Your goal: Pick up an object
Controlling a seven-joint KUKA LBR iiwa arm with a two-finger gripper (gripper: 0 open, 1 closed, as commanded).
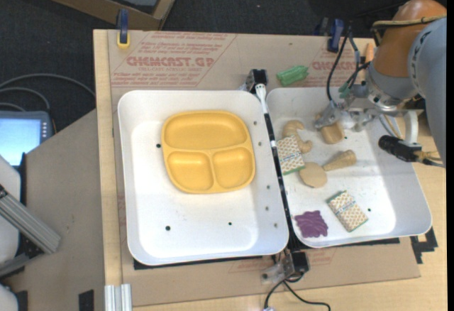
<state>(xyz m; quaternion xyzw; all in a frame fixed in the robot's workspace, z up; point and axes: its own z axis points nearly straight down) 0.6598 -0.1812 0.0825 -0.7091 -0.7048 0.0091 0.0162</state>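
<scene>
Glossy plastic yellow tray (pixel 208 151) (smooth), matt white bins (pixel 142 182).

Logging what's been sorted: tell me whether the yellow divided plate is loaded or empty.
Empty. The yellow divided plate lies flat in the left bin, and all three compartments show bare yellow, nothing in them.

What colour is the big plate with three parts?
Yellow: the divided plate in the left bin, seen in the camera view.
</scene>
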